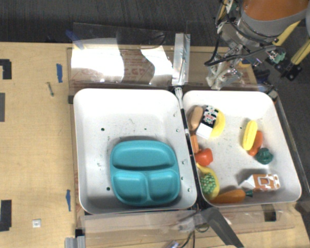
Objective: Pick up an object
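I have the two shallow white bins side by side: the left bin (88, 107) carries a teal plastic divided tray (144, 172), the right bin (284, 138) carries the small toy foods I can choose from. My grey arm with its orange band (271, 1) hangs over the far edge of the right bin, and the gripper (223, 79) sits just beyond that bin's rim, above none of the objects; the view does not let me say how it stands.

Along the right bin's left wall the pieces are crowded: a tan bread-like roll (195, 118), a black-and-white carton on a yellow piece (212, 120), a red tomato-like piece (204, 156), a green bumpy one (207, 182). At the near wall lie an orange carrot (228, 196) and an orange-and-white box (263, 182).

I judge the yellow corn-like piece (250, 134) the best target: it has bare floor on its left, with only the small dark-green piece (264, 155) near. I would descend centred on it, closing across its narrow width.
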You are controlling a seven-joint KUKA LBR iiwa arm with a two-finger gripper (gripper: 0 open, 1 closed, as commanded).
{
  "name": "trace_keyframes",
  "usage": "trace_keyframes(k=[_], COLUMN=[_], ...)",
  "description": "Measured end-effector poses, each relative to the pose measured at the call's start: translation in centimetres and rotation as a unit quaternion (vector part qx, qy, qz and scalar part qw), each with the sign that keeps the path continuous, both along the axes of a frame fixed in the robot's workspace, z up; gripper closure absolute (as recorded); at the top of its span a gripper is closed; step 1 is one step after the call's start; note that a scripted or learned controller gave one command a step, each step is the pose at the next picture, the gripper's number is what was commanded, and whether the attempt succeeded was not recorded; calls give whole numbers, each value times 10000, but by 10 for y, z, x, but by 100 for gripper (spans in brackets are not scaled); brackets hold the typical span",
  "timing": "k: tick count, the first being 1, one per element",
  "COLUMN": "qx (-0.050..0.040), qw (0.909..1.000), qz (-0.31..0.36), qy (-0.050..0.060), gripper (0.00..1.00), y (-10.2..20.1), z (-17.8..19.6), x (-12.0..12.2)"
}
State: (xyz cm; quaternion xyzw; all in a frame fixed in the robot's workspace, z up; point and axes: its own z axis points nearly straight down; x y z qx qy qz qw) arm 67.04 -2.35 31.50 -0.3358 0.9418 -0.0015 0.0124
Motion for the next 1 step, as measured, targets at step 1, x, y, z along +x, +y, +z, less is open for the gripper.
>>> trace_keyframes(k=[1], qx=[-23], qw=[9976], qz=[691], qy=[106], gripper=[100], y=[22], z=[-44], x=[-3])
